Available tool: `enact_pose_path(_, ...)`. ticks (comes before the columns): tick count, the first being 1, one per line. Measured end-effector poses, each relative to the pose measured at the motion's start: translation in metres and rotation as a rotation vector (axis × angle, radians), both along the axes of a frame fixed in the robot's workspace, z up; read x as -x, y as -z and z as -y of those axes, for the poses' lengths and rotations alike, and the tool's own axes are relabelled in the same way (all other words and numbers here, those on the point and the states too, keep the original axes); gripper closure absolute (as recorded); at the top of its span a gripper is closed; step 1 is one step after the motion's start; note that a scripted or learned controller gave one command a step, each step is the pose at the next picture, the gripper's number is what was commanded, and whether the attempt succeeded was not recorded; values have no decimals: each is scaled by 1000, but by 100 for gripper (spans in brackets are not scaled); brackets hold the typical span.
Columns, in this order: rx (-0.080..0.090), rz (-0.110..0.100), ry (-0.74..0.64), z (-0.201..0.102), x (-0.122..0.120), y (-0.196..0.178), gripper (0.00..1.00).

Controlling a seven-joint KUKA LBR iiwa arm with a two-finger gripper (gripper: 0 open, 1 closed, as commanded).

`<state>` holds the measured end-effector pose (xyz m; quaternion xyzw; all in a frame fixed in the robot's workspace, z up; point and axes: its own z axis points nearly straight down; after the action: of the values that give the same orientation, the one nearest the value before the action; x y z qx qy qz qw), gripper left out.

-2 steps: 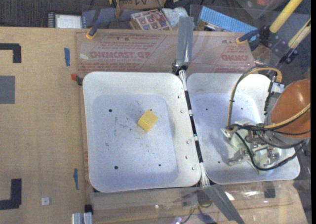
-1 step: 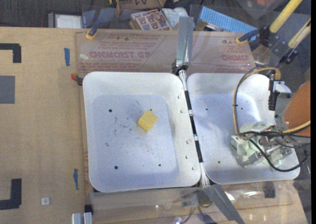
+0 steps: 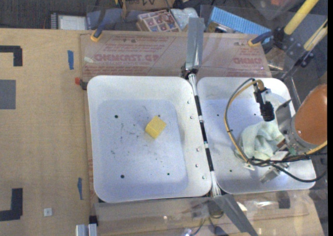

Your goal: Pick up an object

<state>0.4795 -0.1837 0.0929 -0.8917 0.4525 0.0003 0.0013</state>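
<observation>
The arm [image 3: 312, 118] reaches in from the right edge, its orange band uppermost and the grey wrist below it pointing down and leftward. Yellow and black cables loop out from the wrist. The claw [image 3: 270, 144] sits low at the arm's end.

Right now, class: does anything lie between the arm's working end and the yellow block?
Yes. The yellow block lies in the left bin; the gripper sits over a pale cloth in the right bin. The bins' adjoining rims run between them.
</observation>
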Motion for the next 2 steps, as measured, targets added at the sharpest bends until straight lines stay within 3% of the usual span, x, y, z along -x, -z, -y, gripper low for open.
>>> enact_pose_path(1, 3, 3, -280, 5, -19, 6, 0)
enact_pose_path(2, 3, 8, -530, 18, -9, 6, 0)
